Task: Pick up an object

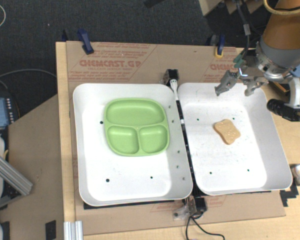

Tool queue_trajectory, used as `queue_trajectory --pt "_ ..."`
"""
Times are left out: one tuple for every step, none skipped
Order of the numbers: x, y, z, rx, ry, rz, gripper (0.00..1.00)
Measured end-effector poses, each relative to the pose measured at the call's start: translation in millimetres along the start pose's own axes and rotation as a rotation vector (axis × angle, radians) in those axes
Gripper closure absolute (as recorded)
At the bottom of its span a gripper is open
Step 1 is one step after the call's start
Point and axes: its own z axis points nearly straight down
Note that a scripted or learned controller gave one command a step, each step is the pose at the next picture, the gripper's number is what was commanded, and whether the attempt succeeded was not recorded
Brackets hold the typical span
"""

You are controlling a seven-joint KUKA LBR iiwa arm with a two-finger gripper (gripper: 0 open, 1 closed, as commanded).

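The grey two-finger gripper (pixel 236 87) hangs over the far edge of the right-hand shallow white plastic bin (pixel 257 176), below the arm's orange band. Its two metal fingers (pixel 224 85) stand spread wide apart, one on each side, with nothing between them.

The flat tan bread-slice-shaped toy (pixel 227 131) lies on the floor of that same bin, nearer the camera than the fingertips and well apart from them, roughly in line with the gap between the two fingers. It touches neither finger and lies flat.

Away to the side of the fingers, across the seam where the two bins meet, the left-hand shallow white plastic bin (pixel 90 184) holds a light green plastic plate with three compartments (pixel 136 126), lying flat near that bin's middle.

Both bins sit on a brown cardboard sheet (pixel 115 59) printed with red lettering.
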Motion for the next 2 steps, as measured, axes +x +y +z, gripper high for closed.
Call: queue_trajectory --pt "0.1 0.7 -11.1 -0.003 -0.001 0.0 1.0" --pt "63.1 -50.3 19.0 0.008 0.004 -0.006 1.0"
